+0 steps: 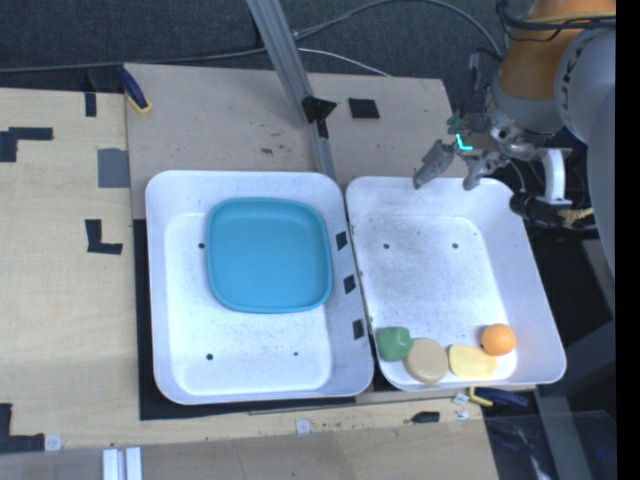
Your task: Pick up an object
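Along the near edge of the right bin (pixel 440 258) lie several small objects: a green piece (pixel 393 342), a tan round piece (pixel 427 359), a yellow piece (pixel 470 361) and an orange ball (pixel 497 339). My gripper (pixel 448 170) hangs over the far rim of the right bin, well away from them. Its two grey fingers are spread apart with nothing between them.
A blue square plate (pixel 268 254) lies in the left bin (pixel 180 298). A slanted metal pole (pixel 290 58) rises behind the bins. Black cables (pixel 545 208) hang by the arm at the right.
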Motion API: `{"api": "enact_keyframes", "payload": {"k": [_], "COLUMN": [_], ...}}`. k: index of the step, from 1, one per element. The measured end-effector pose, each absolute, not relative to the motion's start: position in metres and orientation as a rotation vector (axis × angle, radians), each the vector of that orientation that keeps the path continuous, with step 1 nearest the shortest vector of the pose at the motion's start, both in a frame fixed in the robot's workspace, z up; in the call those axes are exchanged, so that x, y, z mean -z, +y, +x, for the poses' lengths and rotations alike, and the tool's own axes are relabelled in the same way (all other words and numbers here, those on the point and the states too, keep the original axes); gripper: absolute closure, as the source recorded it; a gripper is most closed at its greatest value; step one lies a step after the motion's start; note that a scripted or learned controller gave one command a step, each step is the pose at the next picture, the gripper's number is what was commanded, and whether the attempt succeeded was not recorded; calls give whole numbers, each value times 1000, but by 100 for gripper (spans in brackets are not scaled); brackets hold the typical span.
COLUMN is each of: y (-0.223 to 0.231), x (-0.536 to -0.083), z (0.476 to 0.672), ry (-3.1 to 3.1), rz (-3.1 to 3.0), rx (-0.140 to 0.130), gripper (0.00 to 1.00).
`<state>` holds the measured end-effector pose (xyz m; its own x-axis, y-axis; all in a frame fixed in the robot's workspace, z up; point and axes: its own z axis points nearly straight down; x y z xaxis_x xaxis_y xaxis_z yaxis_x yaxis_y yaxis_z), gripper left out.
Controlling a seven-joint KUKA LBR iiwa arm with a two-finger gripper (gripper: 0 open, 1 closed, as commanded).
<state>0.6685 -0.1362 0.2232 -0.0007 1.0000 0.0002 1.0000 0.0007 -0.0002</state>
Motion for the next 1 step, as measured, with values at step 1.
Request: {"api": "enact_keyframes", "payload": {"k": [1], "y": [-136], "x": [-223], "z": [668], "ry": [-2222], "rz": [-2220], "rx": [0], "gripper": [0]}}
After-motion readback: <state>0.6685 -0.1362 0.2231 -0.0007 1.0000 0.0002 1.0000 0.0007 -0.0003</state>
